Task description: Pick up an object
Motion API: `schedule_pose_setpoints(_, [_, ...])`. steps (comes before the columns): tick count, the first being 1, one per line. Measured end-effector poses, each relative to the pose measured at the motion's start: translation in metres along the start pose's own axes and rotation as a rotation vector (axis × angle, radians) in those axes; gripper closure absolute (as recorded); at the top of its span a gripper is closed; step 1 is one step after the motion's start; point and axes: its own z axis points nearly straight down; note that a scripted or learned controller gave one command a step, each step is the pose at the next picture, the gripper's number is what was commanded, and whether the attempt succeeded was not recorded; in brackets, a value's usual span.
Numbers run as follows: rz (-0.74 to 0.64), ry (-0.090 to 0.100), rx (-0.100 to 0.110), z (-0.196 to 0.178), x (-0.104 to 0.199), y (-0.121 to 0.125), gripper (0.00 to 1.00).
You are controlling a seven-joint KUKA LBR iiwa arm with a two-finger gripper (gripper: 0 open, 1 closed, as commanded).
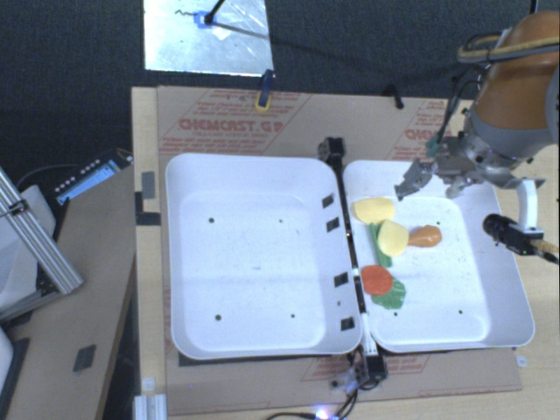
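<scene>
White plastic, two shallow bins side by side on a brown cardboard sheet [245, 116] printed with red lettering. Left bin [254, 256] lies well to the gripper's left, its floor showing a few small dark dots. A row of black clips [337, 226] runs along the seam between the bins, left of and below the gripper. Right bin [437, 265] holds all the objects, clustered in its left half. Nearest the gripper: a pale yellow piece [374, 209], just below and left of the fingertips, apart from them. Below that, a second yellow piece [393, 237] sits on a green strip [381, 244]. Right of it, almost directly beneath the gripper, an orange piece [425, 235], touching or nearly touching the second yellow piece; I cannot tell which. Lower still, a red-orange round piece [376, 279] rests against a green leafy piece [393, 294], both well below the gripper and slightly left. Gripper [411, 185] hangs over the upper edge of the right bin, fingers angled down and to the left; nothing is seen between them. Whether the fingers are spread or pressed together cannot be told at this angle. Arm's orange band [516, 68] and grey wrist sit above and right of the gripper. A black fitting [507, 232] on the arm sits to the gripper's right, over the bin's right rim.
</scene>
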Motion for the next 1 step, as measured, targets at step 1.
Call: schedule_pose_setpoints(1, [-0.005,0.003,0.009,0.0796,0.0531,-0.0339,0.0])
